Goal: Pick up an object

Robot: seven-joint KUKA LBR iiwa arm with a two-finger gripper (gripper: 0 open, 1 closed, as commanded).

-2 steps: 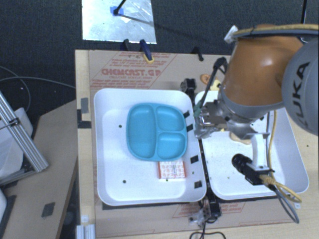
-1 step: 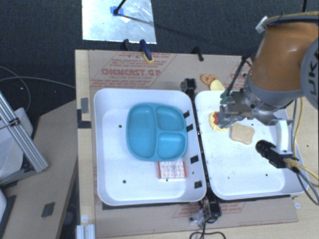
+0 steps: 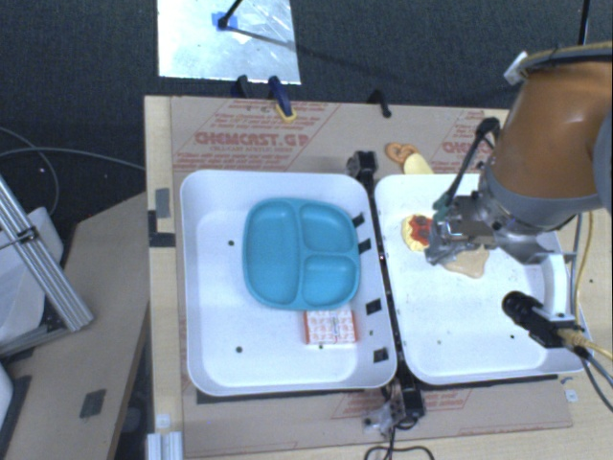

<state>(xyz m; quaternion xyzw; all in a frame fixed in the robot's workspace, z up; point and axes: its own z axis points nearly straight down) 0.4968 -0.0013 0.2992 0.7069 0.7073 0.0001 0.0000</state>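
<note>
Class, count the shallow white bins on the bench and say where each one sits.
2. The left bin holds a blue plate; the right bin sits beside it, under the gripper.

Blue divided plate; red-patterned white card; white bins; orange-banded grey arm.

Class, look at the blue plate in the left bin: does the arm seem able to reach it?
Probably yes. The blue plate lies uncovered, and the gripper hangs over the neighbouring right bin.
</note>
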